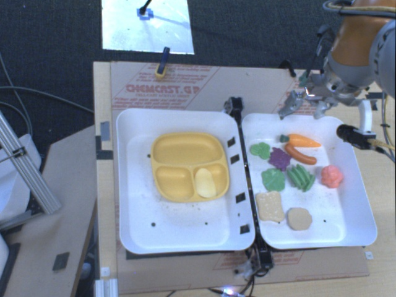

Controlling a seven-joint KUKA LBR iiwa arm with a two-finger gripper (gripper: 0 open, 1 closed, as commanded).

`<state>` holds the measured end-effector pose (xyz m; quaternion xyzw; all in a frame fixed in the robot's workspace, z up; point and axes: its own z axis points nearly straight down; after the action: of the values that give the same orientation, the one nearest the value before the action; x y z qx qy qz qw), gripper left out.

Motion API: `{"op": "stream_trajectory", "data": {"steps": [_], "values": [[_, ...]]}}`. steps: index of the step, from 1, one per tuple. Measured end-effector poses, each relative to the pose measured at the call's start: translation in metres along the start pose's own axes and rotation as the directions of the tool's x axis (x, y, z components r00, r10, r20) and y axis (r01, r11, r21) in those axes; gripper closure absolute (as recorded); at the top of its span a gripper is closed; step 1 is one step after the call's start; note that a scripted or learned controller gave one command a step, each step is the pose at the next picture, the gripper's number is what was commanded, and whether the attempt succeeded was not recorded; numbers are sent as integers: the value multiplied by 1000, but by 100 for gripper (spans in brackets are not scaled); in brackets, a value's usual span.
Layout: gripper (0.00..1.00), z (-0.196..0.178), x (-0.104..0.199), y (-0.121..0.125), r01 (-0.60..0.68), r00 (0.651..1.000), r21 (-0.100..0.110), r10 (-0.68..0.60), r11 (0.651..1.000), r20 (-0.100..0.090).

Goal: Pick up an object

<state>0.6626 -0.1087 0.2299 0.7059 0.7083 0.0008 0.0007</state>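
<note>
Above the far edge of the right bin [356, 184], the gripper [306, 107] hangs with its fingers apart and nothing between them, so the pick is not yet made. Toy foods lie below: a carrot [303, 140], sausage [301, 154], purple grapes [279, 159], and a pink lump [331, 176] (nearest the right wall). The arm [359, 36] tilts in from the far right. The left bin [133, 184] holds a yellow tray [185, 166].

Arm [362, 26] enters from right, orange band up; end effector [305, 108] pointing down, fingers spread.
</note>
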Motion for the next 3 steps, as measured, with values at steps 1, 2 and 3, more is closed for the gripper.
{"op": "stream_trajectory", "data": {"steps": [1, 2, 3], "values": [[0, 99, -19, 4, -3, 1000, 7, 3, 1000, 0], [0, 146, -77, 6, -5, 1000, -2, 5, 1000, 2], [0, 142, -99, -3, -3, 1000, -1, 3, 1000, 2]]}}
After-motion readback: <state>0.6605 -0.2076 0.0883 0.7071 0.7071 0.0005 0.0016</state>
